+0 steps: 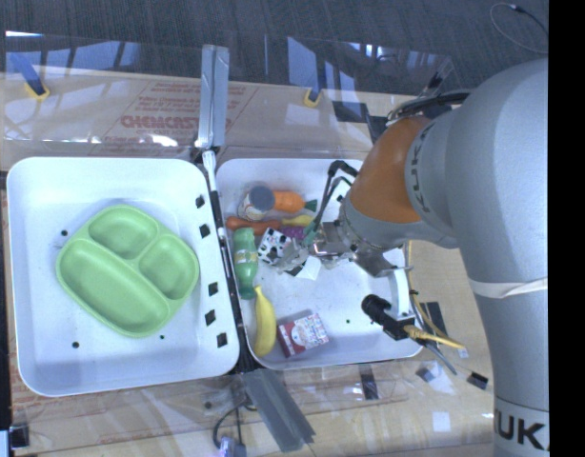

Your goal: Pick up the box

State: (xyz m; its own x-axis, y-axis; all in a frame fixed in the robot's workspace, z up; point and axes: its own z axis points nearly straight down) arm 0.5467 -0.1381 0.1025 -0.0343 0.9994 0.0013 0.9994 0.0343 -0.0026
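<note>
The small red box (pixel 303 333) lay flat near the front of the right bin (pixel 354 346), just beside the banana (pixel 263 320), so the tool (pixel 302 252), over the toys farther back, should come straight down on it.

I'm looking down on a robotics lab setup: a big grey industrial arm (pixel 493 217) with an orange band reaches over a worktop (pixel 111 427) carrying two shallow white bins (pixel 26 350), with clear plastic shields (pixel 131 93) behind them and loose cables (pixel 226 427) at the front edge.
</note>
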